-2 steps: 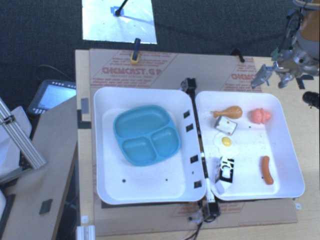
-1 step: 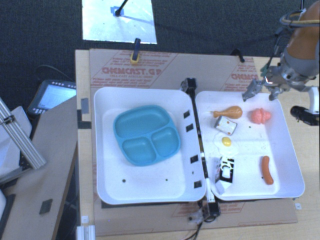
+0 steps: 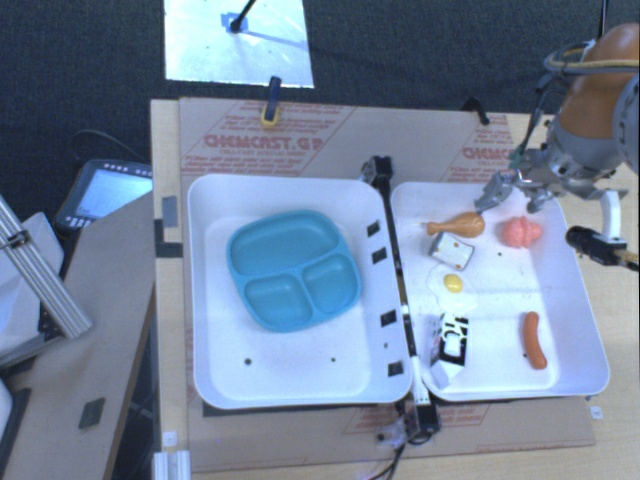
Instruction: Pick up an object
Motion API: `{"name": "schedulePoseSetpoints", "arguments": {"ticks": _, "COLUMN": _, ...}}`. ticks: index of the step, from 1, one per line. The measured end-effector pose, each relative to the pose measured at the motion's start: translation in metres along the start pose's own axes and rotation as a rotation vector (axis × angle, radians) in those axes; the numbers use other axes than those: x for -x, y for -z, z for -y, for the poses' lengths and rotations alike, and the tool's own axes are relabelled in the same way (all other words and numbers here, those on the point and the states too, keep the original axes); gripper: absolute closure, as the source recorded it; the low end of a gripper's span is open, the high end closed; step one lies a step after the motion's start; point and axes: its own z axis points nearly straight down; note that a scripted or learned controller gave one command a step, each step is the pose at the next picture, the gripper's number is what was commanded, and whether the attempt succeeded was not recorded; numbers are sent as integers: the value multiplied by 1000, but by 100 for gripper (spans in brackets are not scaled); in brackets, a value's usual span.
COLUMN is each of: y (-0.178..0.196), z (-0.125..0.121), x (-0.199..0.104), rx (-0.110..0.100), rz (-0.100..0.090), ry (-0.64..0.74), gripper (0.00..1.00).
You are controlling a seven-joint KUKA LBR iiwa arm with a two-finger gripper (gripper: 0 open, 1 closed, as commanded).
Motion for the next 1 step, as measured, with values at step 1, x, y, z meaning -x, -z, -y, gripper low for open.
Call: {"name": "schedulePoseSetpoints", "arguments": {"ticks": 1, "y": -41, "z": -3, "x": 2, "rx": 1, "rz": 0, "ry": 0, "gripper": 0}}
